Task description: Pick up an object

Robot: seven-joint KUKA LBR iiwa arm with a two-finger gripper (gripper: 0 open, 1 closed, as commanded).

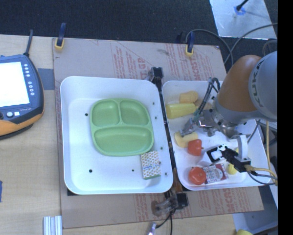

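Note:
My gripper (pixel 190 128) hangs low over the middle of the right bin (pixel 171 89), below the grey and orange wrist. It is just above a pale yellow piece (pixel 180 140) and a small red object (pixel 195 147). A long yellow block (pixel 179 110) and a shorter yellow piece (pixel 188 98) lie toward the bin's far side. Near the front edge a round red object (pixel 196 175) rests beside a flat red-and-white packet (pixel 215 173). Nothing is visibly held.
The left bin (pixel 70 141) holds a green divided plate (pixel 122 126) and a small green-and-white box (pixel 150 164) at its front right. A tablet-like pendant (pixel 11 94) lies on the bench at far left. Cables run along the right bin's right side.

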